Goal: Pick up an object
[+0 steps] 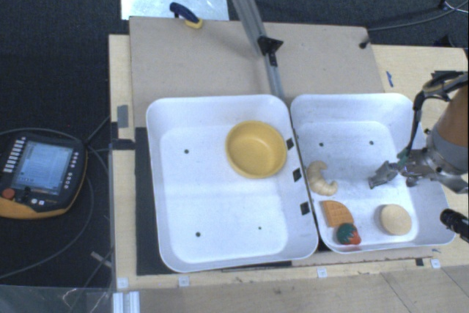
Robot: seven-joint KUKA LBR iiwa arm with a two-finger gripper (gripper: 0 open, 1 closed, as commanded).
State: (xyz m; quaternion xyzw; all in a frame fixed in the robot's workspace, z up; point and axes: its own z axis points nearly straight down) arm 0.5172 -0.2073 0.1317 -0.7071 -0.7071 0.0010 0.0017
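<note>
Hovering at the frame's right edge, the gripper [382, 177], its jaw state impossible to tell, risks closing on air beside the round bun [395, 219] below it.

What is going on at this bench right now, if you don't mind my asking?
A grey robot arm reaches in from the right, its claw over the right bin, with nothing visibly between its fingers. That bin holds a croissant-shaped piece, an orange slab, a small red and green item and a round tan piece. The left bin holds a yellow bowl.
</note>
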